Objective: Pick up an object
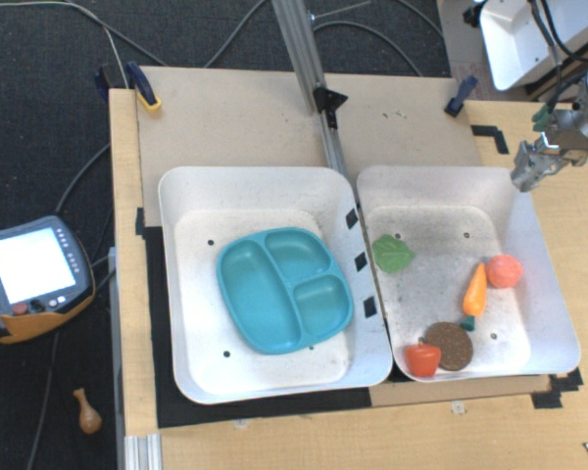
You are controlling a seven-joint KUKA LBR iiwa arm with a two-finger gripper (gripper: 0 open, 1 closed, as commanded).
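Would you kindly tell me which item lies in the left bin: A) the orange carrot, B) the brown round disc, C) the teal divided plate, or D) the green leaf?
C: the teal divided plate lies in the left bin, while the carrot, leaf and brown disc lie in the right bin.

A handheld control pendant [29, 277] lies far left of the bench, a small wooden knob [86, 411] near it.

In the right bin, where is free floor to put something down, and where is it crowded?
Free: right bin floor between green leaf and carrot, and its back part. Crowded: front edge, with tomato, brown disc, and peach.
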